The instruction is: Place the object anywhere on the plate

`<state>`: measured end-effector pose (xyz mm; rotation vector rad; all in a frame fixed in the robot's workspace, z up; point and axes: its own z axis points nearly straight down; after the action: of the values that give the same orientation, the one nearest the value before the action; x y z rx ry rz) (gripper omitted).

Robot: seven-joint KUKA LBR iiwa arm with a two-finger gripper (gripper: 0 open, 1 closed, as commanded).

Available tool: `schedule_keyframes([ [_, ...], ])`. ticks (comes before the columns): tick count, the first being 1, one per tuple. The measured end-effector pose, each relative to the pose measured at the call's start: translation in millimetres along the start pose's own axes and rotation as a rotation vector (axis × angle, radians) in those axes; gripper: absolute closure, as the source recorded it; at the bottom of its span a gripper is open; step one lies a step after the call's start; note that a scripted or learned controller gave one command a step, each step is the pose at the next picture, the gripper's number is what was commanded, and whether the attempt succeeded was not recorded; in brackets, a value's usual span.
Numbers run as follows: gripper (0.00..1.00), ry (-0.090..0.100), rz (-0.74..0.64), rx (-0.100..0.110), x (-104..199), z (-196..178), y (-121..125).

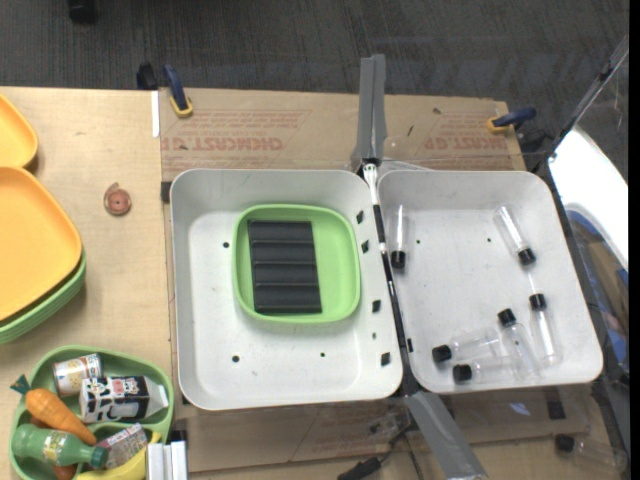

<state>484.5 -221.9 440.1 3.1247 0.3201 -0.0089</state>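
Green plate (296,264) in left bin (200,268), clear vials (510,230) in right bin (450,218)

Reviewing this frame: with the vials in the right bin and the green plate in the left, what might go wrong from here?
1. The clear vials at the right bin's lower edge lie bunched and touching, so a grasp may catch two or slip.
2. The vial against the divider wall leaves little finger room.
3. The black ridged insert on the green plate could let a round vial roll.

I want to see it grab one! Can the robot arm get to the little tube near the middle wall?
Probably yes. That tube lies alone in the right bin, open from above, nothing on it. It lies close beside the wall, which might crowd a finger.
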Motion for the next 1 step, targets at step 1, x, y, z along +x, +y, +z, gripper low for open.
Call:
schedule_keyframes([
  [1, 0.00, -0.001, 0.002, 0.001, -6.0, 0.0, -1.5],
])
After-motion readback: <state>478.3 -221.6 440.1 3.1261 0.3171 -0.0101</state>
